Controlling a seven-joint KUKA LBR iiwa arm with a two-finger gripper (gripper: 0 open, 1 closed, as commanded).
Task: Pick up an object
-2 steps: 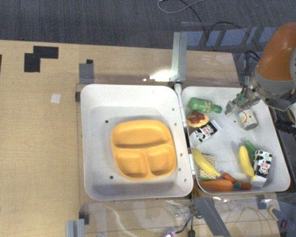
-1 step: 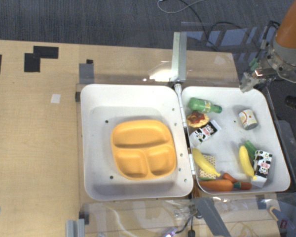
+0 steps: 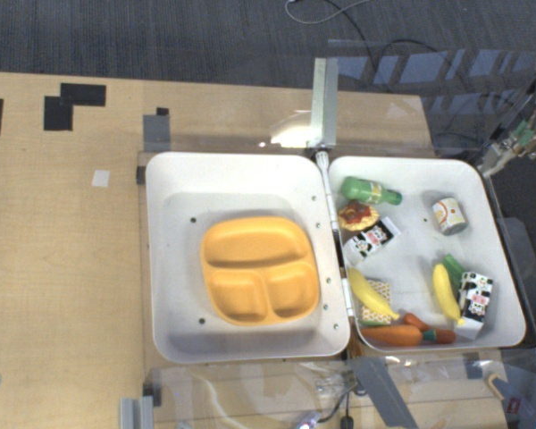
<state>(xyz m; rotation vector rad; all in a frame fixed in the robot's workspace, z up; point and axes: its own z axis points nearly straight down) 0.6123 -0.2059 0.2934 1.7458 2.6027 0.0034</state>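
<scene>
Camera view: two shallow white bins on the wooden bench (image 3: 62, 266), toy food gathered in the right bin (image 3: 482, 186).

We take the smooth yellow three-compartment tray (image 3: 255, 269) in the left bin (image 3: 174, 239) as our landmark. Right of it, across the divider, lie a green plastic bottle (image 3: 371, 191), a cow-patterned carton (image 3: 372, 240), a small can (image 3: 448, 214) with a label too small to read, two glossy bananas (image 3: 368, 293) and (image 3: 444, 290), and an orange carrot (image 3: 395, 335). Far right of the tray, at the frame edge, we glimpse the arm (image 3: 523, 137); whether its jaws are open or closed we cannot tell.
</scene>
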